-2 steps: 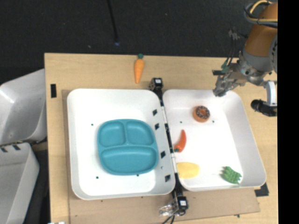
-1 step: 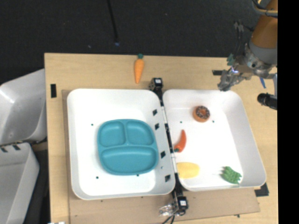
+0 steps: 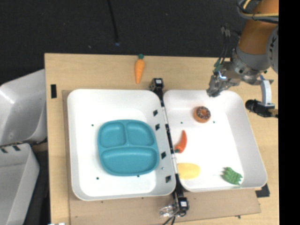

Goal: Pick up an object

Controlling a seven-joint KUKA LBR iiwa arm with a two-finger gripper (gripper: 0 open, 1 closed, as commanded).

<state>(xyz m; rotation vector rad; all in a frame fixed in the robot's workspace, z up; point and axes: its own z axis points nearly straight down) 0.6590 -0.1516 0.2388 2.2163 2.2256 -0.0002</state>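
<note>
Your gripper (image 3: pixel 214 91) hangs over the right bin's (image 3: pixel 243 125) top edge, near the donut (image 3: pixel 202 114); can't tell its grip state.

one fixed camera above, slanted down, both bins (image 3: pixel 75 182) framed

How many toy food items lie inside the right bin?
4. A donut near the back, a red pepper by the left wall, a yellow piece at the front left, a green piece at the front right.
</note>
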